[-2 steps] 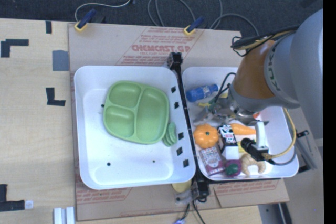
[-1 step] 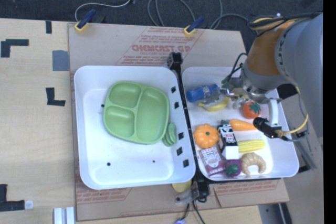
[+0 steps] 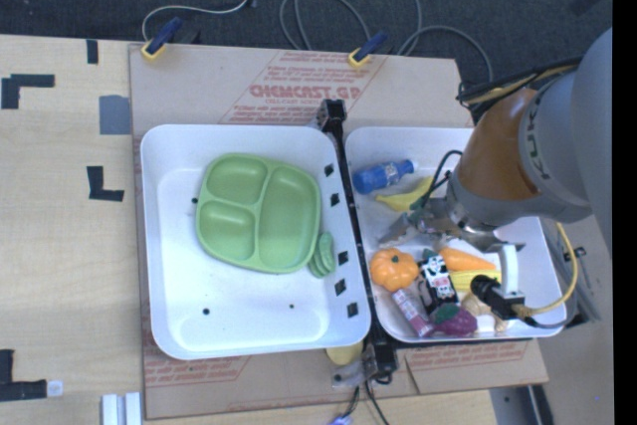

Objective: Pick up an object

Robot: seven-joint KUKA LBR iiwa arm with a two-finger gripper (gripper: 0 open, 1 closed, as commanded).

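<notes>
Clutter in right bin [image 3: 393,139]: blue bottle [image 3: 381,176] near far-left corner, yellow banana [image 3: 406,198] just beside it, orange pumpkin [image 3: 394,269] at left wall, black-and-white carton [image 3: 437,280], pink tube [image 3: 411,313] and purple grapes [image 3: 457,321] along near edge, orange carrot [image 3: 466,261] mid-bin. Left bin [image 3: 159,174] carries green divided plate [image 3: 260,212]. Cardboard [image 3: 289,90] under bins, red print partly legible: "CHEMCAST GP". Arm [image 3: 528,154] reaches in from right, bent down over right bin; tool [image 3: 426,229] low among items near banana. Cannot tell tool's state.
</notes>
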